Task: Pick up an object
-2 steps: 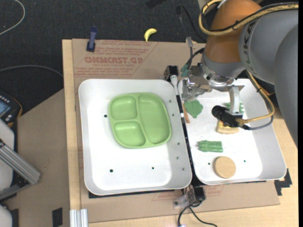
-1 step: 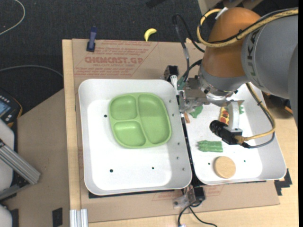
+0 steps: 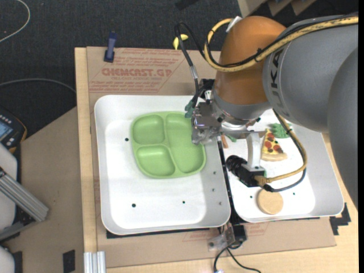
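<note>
A light green divided plate (image 3: 166, 145) lies in the left white bin (image 3: 116, 186), towards its upper right. My gripper (image 3: 201, 131) hangs over the plate's right rim, close to the wall between the two bins. The wrist and the orange band hide most of it. I see nothing lifted off the bin floor.
In the right bin (image 3: 318, 201) a toy pizza slice (image 3: 274, 147) lies near the middle and a round tan biscuit (image 3: 269, 202) near the front edge. The arm covers that bin's upper part. A cardboard sheet (image 3: 136, 70) lies behind the bins, with a blue clip (image 3: 110, 46) on its edge.
</note>
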{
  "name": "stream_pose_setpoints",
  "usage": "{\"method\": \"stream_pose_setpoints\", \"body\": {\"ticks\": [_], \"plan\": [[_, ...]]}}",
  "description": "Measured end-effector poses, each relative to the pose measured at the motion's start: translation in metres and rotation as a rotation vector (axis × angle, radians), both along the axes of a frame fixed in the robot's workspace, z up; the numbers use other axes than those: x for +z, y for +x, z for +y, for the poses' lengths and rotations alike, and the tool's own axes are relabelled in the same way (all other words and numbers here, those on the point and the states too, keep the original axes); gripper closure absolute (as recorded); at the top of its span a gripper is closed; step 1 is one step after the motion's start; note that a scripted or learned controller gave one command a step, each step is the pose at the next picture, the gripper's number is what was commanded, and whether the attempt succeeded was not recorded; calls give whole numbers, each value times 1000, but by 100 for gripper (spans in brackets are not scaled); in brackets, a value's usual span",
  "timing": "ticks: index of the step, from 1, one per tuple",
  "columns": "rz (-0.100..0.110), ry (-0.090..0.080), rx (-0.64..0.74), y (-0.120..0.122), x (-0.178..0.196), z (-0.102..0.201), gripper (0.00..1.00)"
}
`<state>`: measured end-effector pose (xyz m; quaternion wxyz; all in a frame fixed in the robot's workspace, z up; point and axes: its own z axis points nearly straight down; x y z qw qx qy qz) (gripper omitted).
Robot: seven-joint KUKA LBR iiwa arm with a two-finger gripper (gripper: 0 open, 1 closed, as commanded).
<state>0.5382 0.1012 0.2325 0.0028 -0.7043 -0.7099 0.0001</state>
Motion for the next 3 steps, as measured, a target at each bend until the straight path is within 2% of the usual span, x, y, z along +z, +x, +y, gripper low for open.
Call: {"method": "stream_pose_setpoints", "body": {"ticks": [1,2,3], "plan": [[4,-1,3,-34,-27,93,100],[-23,5,-5,-41,204,93,100],[3,-7,-13,-37,135,60,100]]}}
